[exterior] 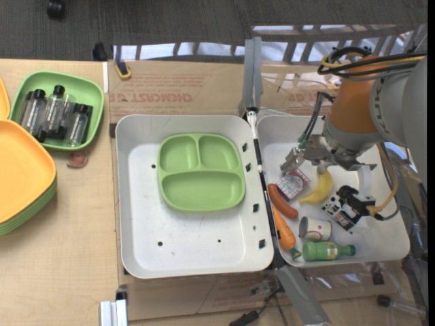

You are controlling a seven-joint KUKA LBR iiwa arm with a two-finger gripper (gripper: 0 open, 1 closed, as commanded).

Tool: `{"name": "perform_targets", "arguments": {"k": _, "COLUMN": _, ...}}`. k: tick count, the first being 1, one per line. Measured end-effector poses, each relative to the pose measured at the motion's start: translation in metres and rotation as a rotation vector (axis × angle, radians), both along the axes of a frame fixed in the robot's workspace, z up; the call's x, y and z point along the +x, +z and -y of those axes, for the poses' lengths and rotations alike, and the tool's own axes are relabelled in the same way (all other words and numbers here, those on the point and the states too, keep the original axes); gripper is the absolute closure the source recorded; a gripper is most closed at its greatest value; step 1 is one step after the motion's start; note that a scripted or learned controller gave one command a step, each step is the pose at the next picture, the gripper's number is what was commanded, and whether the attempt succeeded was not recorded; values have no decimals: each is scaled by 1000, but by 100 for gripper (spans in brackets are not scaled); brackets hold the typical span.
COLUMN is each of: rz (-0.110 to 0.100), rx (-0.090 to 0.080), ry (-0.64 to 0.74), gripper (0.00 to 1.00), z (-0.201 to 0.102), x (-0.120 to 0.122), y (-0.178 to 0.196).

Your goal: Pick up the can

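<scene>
The can [316, 228] is small and silver-white with a red-marked end. It lies on its side near the front of the right bin [391, 246], between a carrot and a green bottle. My gripper [311, 163] hangs over the middle of that bin, behind the can and well apart from it. It is open above a pink-and-white packet [293, 183] and a banana [318, 189], with nothing between its fingers.
A red sausage [283, 201] and a carrot [284, 230] lie left of the can, and a green bottle [327, 251] lies in front of it. A black-and-white object [344, 206] is to its right. The left bin [136, 250] holds a green divided plate [201, 172].
</scene>
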State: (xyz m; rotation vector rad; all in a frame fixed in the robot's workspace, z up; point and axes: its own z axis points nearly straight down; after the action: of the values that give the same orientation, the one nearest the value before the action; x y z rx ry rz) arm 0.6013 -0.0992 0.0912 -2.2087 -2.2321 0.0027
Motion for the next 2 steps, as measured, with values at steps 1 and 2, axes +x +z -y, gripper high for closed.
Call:
{"name": "perform_targets", "arguments": {"k": 1, "rz": 4, "rx": 0, "ry": 686, "gripper": 0, "z": 37, "x": -43, "y": 94}}
{"name": "perform_targets", "arguments": {"k": 2, "rz": 3, "rx": 0, "ry": 600, "gripper": 0, "z": 5, "x": 25, "y": 44}}
